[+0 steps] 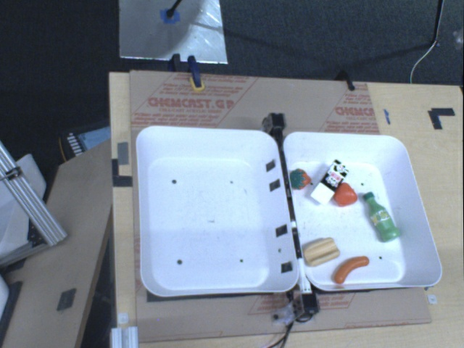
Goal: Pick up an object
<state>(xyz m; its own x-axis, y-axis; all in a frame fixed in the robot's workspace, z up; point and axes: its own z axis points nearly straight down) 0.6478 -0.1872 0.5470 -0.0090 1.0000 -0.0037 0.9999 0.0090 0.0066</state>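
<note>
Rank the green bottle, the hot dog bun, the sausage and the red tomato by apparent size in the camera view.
1. green bottle
2. hot dog bun and sausage: too alike to separate
3. red tomato

Even overhead light, soft focus, a slightly washed-out frame.

The two white bins (210,216) are the brightest surfaces and nearly blow out, so their floors lose texture, while the dark floor (326,20) at the far side stays murky. A reflective sheet (172,20) far left carries pale glare streaks (the only strong reflection). Shadows are faint and short beside the small items. Fine detail is soft throughout, and printed lettering on the cardboard (188,101) reads blurred.
</note>
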